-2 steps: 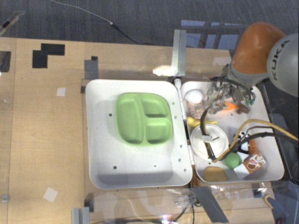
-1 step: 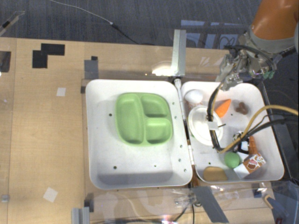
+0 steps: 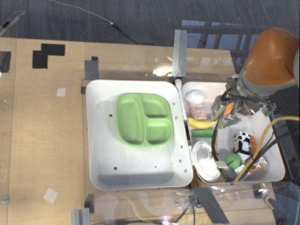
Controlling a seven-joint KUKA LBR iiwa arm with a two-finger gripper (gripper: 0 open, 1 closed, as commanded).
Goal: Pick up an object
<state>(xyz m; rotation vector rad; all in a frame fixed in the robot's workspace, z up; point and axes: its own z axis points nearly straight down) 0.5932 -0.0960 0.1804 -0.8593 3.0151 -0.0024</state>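
The arm (image 3: 269, 60) comes in from the upper right, its gripper (image 3: 228, 112) low over the right bin (image 3: 281, 170); how it stands I cannot tell. Just left lie a banana (image 3: 200, 123), a green block (image 3: 202, 133) and a cup (image 3: 196, 103) (white-lidded); lower sit a white bowl (image 3: 205, 159), green ball (image 3: 232, 160) and black-and-white toy (image 3: 242, 142). The left bin (image 3: 101, 170) holds a green tray (image 3: 143, 119).

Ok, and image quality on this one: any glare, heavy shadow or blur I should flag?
Camera view: bright glare on the clear panel behind the bins and another hot spot at the bottom edge; a soft shadow darkens the left bin along its near wall; the green divided tray is sharp; the gripper and the small items under it look slightly soft and cluttered.
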